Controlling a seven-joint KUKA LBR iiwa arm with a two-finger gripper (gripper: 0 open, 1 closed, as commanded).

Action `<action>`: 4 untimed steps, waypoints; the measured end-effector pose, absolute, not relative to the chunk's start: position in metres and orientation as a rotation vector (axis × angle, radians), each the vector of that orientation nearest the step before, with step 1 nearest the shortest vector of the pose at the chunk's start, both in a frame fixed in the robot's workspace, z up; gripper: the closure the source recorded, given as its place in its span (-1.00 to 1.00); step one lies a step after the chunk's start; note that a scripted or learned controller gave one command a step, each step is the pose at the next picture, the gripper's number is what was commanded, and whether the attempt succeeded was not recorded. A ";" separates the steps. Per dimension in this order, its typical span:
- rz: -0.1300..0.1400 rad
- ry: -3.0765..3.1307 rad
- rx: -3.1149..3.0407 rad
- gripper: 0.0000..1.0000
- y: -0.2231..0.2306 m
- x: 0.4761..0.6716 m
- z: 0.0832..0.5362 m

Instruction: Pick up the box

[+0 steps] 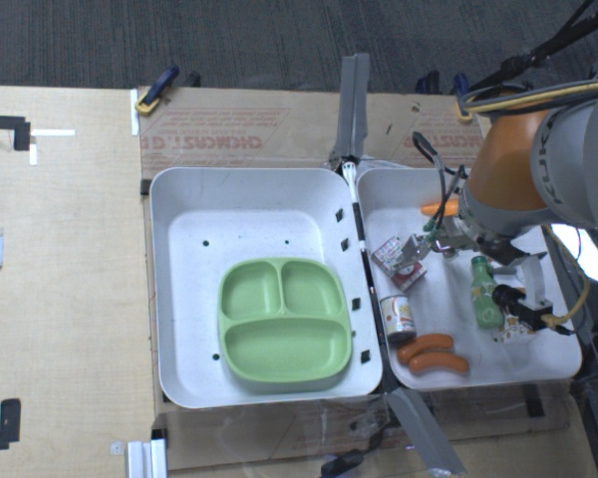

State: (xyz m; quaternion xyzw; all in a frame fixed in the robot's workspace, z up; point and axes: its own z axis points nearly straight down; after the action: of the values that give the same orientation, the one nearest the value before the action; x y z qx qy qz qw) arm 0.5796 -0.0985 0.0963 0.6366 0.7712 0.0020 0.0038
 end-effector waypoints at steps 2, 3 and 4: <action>0.009 2.079 2.351 -1.00 -0.099 0.585 0.096; 0.009 2.026 2.393 -1.00 -0.096 0.573 0.096; 0.011 2.029 2.392 1.00 -0.096 0.573 0.105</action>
State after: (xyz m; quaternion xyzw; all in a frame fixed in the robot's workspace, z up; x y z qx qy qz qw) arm 0.5734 -0.0964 0.1054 0.7626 0.6469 0.0034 0.0028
